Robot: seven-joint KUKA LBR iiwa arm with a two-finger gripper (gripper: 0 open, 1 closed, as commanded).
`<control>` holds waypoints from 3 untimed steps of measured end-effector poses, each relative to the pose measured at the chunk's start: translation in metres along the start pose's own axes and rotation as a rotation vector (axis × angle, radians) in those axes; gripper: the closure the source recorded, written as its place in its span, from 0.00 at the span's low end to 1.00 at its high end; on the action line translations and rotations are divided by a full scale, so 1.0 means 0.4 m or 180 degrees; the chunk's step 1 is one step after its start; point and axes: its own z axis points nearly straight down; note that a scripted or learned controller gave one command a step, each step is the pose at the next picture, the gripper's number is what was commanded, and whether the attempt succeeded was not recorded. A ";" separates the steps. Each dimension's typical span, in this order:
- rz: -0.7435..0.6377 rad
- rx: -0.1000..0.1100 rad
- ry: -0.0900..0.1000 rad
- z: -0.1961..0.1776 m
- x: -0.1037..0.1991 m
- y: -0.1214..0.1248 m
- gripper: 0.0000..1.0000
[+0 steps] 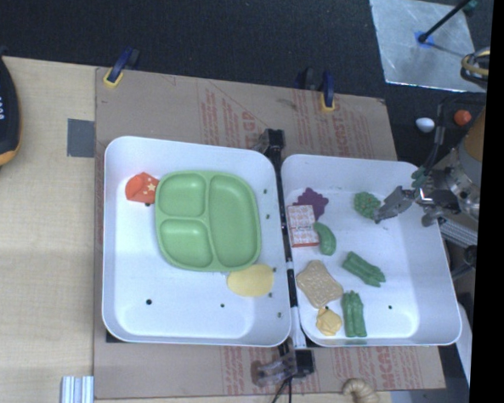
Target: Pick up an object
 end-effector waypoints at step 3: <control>-0.0008 -0.0010 -0.0002 0.326 -0.058 0.236 0.00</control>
